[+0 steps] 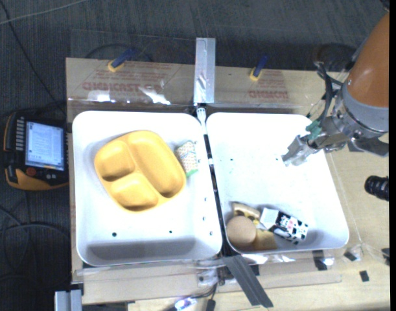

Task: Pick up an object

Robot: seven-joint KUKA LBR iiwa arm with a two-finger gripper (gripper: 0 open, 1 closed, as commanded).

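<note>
Gripper (295,154) hangs over the right bin's (262,135) right side; grip state unreadable. Nearest pickables, the ball (240,231) and toy (285,224), lie toward the bin's front edge, well apart.

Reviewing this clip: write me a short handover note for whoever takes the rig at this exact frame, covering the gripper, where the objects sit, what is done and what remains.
Gripper: over the upper right part of the right bin, nothing visible between its fingers; open or shut cannot be told.
Right bin: a brown rounded object and a black-and-white box clustered at the near edge.
Left bin: a yellow divided tray, with a small patterned item at its right side.
Done: nothing picked.
Left: descend on one object, grasp, lift.
</note>
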